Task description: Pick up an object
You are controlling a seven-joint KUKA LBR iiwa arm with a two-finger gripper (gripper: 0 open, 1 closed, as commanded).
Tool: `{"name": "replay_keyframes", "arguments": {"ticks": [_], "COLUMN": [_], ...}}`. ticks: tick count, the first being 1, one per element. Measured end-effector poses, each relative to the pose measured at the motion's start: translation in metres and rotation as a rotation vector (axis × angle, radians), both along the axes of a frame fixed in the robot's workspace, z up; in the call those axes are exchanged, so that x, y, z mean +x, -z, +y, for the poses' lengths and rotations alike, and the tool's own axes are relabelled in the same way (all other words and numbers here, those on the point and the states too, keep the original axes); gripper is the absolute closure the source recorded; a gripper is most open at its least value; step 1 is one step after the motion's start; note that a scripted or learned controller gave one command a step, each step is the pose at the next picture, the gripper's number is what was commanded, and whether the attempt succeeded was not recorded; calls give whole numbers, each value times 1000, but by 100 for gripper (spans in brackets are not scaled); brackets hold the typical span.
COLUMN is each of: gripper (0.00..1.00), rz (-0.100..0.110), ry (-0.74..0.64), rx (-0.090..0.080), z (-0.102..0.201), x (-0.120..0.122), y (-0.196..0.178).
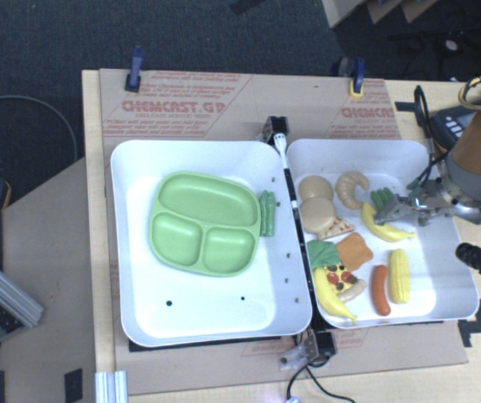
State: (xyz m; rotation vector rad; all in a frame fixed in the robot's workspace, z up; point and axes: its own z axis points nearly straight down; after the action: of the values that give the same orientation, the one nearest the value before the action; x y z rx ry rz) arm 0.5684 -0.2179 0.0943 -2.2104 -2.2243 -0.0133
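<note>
A wooden bench [181, 107] seen from above carries two shallow white bins side by side. The left bin [139, 292] holds a green divided plate [204, 222] with three compartments, and a small green pod-shaped toy [267, 213] lies touching the plate's right rim.

The right bin [450, 300] is crowded with toy food. From its left side: two pale round buns [315, 201], a green leaf piece [324, 253], a pizza slice [347, 288] and a yellow banana [331, 295] near the front. Further right sit a croissant [353, 188], an orange toast-like piece [355, 249], a red sausage [379, 290] and a corn cob [399, 275].

At the far right, the arm's gripper [389, 212] sits low in the bin, its tips against a second banana [386, 227] and a dark green piece [382, 198]. How far apart the tips are, and whether anything is between them, cannot be made out.
</note>
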Motion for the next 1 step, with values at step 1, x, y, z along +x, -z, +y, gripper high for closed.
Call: {"name": "replay_keyframes", "arguments": {"ticks": [1], "gripper": [0], "rz": [11], "ry": [8], "rx": [-5], "z": [31], "x": [-81], "y": [11]}}
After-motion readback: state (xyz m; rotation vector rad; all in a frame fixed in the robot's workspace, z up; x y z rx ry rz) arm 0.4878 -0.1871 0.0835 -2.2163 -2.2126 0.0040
